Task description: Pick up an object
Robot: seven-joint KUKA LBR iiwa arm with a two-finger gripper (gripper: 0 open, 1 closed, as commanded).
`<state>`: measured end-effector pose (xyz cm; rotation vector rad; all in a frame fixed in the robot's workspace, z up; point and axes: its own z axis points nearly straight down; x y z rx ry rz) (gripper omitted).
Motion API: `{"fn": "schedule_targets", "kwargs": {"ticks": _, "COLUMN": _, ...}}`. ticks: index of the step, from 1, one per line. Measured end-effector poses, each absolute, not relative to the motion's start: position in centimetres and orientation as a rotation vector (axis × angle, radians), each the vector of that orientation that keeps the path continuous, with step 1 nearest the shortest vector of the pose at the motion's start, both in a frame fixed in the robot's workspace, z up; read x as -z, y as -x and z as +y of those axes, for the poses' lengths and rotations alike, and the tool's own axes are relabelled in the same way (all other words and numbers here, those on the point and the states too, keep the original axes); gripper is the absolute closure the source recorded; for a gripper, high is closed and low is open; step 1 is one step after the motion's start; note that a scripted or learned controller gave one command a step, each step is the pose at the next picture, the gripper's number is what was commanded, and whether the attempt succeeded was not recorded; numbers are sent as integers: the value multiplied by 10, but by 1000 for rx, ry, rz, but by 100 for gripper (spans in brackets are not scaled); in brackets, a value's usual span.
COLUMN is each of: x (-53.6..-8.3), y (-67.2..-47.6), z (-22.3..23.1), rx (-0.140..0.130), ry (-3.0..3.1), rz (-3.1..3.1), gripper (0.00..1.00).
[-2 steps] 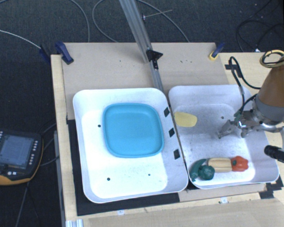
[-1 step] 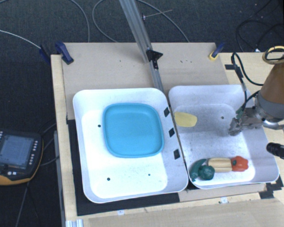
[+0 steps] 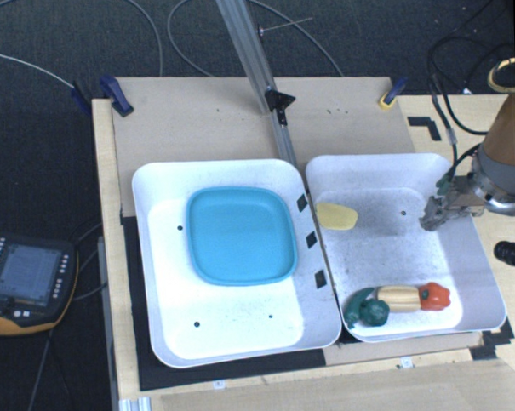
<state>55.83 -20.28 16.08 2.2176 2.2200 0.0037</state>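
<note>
Landmark for all positions: right bin [image 3: 464, 259]. Gripper [image 3: 434, 216] hung over the bin's upper-right area, just inside the right wall, w/ orange-banded wrist behind it toward the bench edge; too small and blurred to read its state, so cannot tell, and nothing visibly held. Candidate objs: yellow piece [image 3: 336, 216] lay at the bin's upper-left, just beside the wall shared w/ left bin [image 3: 157, 247]; at the bin's bottom edge a row of three, touching or nearly so: dark green lump [image 3: 367, 311] at left, tan cylinder [image 3: 399, 299] in middle, red-orange piece [image 3: 434, 296] at right. Left bin held a blue tray [image 3: 242, 235], well apart from gripper. Handling est. (judgement only): all four looked like small toy-type items, prob. light, not fragile. Yellow piece looked flattish and smooth, maybe soft; it sat alone w/ room around it, so easiest approach, grip across the short axis. Tan cylinder looked stiff, likely to roll; take across its diameter at mid-length, but neighbours at both ends and the bin's near wall crowd finger room. Green lump rounded, could squirt out of a pinch. Best pick est.: yellow piece.
</note>
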Motion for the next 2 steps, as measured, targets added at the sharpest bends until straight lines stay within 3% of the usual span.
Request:
{"fn": "schedule_targets", "kwargs": {"ticks": 1, "x": -223, "y": -561, "z": -207, "rx": -4, "ry": -2218, "rz": 2218, "gripper": 100}}
{"fn": "schedule_targets", "kwargs": {"ticks": 2, "x": -240, "y": -561, "z": -207, "rx": -2, "ry": -2220, "rz": 2220, "gripper": 100}}
